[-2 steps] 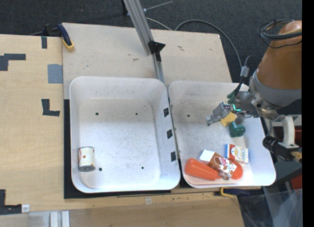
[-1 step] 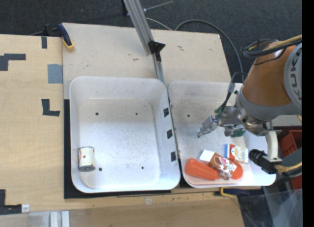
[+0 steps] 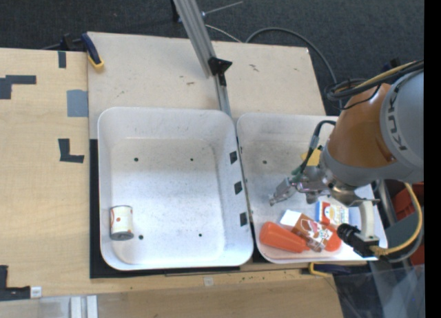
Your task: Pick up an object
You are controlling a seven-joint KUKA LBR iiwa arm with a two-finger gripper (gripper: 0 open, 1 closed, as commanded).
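The gripper (image 3: 284, 194) hangs in the right bin (image 3: 275, 131), its state something I cannot tell, with the orange carrot-shaped toy (image 3: 282, 238) just below and slightly right of it, so descend squarely over its middle before closing.

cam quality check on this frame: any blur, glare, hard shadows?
Camera view: lighting even and soft, with no hard shadows in the left bin; no strong glare on the white plastic; overall slightly soft and low-res, so labels on the small can and on the packets beside the orange object are unreadable; the gripper is small and blurry.
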